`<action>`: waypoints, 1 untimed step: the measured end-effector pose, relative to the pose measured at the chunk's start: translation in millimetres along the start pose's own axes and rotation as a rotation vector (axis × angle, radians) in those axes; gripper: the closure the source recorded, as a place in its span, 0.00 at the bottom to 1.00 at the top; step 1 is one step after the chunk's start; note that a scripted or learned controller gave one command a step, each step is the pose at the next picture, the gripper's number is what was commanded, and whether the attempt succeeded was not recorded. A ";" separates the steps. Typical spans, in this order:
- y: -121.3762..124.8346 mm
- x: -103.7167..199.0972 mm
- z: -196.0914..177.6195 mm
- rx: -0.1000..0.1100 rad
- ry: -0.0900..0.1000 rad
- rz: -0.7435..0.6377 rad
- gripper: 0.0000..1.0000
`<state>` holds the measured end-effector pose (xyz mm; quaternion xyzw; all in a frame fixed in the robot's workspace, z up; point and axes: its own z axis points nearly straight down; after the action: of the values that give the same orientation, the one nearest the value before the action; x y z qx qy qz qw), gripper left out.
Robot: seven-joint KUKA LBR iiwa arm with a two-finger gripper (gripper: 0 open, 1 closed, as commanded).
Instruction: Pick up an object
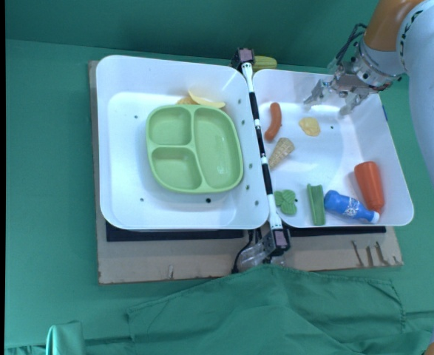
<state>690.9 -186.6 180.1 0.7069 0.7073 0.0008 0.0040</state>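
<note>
2 white bins (128, 191) on green cloth (46, 161)

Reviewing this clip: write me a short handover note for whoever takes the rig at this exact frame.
Hand: open, holding nothing, hovering over the far part of the right bin.
Right bin holds: yellow piece nearest the hand, sausage, cone, green leaf, green pod, blue bottle, orange bottle.
Left bin: green divided plate, yellow pieces behind it.
Done: nothing picked yet.
Left: close on one object and lift; the yellow piece looks the likeliest target.
</note>
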 end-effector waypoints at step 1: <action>-80.7 -1.7 -37.2 0.006 0.002 0.007 0.00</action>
<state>610.0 -188.1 216.8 0.7094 0.7048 -0.0005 0.0011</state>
